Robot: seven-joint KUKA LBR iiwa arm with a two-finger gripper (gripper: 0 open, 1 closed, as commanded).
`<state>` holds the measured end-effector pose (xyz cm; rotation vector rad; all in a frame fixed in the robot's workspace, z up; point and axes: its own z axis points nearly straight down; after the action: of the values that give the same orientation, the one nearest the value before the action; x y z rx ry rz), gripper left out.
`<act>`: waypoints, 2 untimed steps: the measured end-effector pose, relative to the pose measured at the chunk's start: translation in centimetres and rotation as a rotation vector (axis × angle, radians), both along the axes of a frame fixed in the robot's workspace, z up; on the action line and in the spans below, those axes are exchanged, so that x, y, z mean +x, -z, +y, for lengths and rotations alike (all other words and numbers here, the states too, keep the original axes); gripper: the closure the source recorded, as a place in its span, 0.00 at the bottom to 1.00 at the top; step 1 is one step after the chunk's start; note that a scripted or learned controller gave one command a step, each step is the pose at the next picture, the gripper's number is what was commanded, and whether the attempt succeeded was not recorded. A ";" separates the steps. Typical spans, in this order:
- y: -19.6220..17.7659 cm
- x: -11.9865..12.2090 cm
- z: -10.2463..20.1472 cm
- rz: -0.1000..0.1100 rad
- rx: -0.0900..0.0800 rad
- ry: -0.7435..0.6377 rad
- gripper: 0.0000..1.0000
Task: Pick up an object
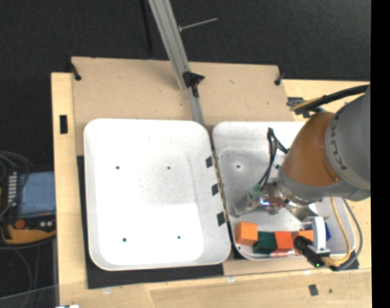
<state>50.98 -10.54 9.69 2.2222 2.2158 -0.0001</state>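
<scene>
Wooden bench (150,82), two white bins. Gripper (267,202) low in right bin (246,140), finger state: cannot tell. Orange block (247,233), green block (267,241) at near wall. Approach step; next, descend onto one.

Orange (247,233) and green (267,242) blocks, right bin

Beyond the bench's left edge, on the dark floor, lay a blue box (38,193) among loose cables (4,172). Slanting down from the top, stood a grey metal rail (172,40), clamped at the tan board (137,88).
</scene>
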 end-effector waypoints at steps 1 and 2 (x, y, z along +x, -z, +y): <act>-1.2 0.1 0.0 -0.004 0.003 0.009 1.00; -5.5 0.4 -0.1 -0.003 0.002 -0.002 1.00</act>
<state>51.33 -10.61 15.19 2.2196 2.2170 0.0055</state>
